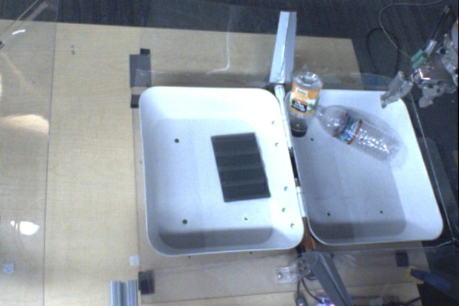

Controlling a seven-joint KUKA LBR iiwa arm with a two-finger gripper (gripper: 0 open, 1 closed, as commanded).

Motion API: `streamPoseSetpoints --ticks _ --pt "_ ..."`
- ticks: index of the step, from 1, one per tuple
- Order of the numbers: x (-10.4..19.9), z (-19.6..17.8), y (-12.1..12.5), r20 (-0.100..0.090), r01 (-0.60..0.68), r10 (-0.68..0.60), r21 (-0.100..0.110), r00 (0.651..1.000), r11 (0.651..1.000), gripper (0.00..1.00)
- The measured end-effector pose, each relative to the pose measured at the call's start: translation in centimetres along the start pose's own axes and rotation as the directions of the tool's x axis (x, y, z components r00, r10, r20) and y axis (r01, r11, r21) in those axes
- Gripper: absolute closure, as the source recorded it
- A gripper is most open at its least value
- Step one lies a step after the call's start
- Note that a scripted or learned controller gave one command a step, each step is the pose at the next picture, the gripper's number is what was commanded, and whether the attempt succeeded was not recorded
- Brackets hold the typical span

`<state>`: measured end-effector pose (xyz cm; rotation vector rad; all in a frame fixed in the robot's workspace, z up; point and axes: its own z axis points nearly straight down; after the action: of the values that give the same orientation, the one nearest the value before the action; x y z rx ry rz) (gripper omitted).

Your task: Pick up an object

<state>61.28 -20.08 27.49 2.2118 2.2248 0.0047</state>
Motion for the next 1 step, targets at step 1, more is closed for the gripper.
streamPoseSetpoints --ticks 1 --pt "3.56 17.5 2.01 0.002 0.368 -0.368 -0.004 0.93 0.93 0.0"
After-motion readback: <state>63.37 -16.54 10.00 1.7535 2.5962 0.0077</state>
